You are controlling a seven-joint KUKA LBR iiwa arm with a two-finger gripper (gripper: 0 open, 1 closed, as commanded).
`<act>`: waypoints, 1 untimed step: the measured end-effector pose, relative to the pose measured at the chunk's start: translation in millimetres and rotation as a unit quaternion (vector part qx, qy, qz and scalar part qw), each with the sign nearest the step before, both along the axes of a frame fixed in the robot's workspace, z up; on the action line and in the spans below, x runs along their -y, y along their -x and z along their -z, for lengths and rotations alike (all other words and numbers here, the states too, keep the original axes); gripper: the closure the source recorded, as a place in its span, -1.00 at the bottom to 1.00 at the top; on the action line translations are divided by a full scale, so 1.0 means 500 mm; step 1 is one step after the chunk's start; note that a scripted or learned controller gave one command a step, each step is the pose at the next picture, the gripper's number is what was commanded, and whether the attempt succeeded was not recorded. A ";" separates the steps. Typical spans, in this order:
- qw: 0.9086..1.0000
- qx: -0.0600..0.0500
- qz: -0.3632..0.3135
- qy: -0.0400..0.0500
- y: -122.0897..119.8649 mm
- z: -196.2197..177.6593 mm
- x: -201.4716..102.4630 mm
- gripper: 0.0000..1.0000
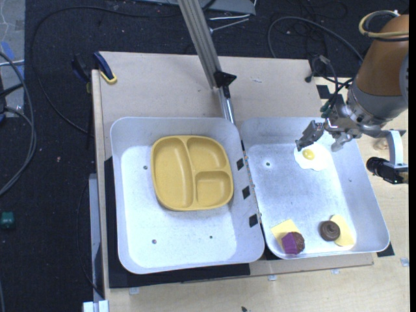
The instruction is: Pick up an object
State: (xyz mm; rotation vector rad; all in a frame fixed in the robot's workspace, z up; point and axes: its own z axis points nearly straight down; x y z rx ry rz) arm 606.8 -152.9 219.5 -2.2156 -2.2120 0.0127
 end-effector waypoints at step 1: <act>1.000 0.007 -0.001 0.001 -0.006 -0.017 -0.001 -1.00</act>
